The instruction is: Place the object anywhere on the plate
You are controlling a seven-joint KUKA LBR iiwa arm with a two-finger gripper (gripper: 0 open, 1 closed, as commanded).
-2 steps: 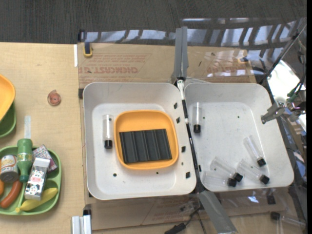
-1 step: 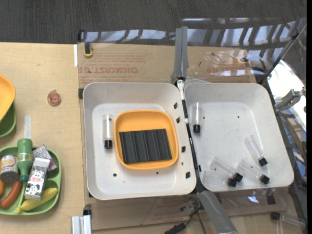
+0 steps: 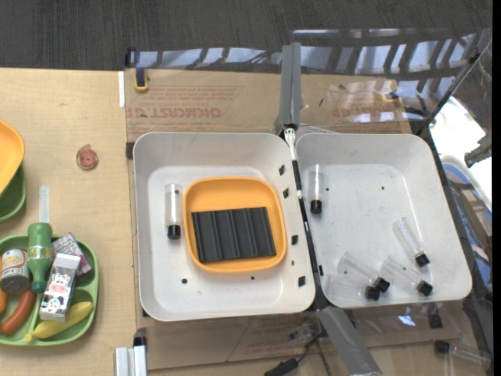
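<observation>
Three tubes [image 3: 391, 276] foremost; five total, one plate [image 3: 234, 224].

The bench [image 3: 63, 116] is pale wood on the left, with brown cardboard [image 3: 211, 108] spread under two shallow white bins side by side. The left bin [image 3: 156, 288] and right bin [image 3: 376, 151] touch along their inner edges. On the bare wood lie a small pinkish disc [image 3: 88, 157], a green tray of toy food [image 3: 86, 319] and, at the edge, a yellow dish over a green one [image 3: 9, 171].
</observation>
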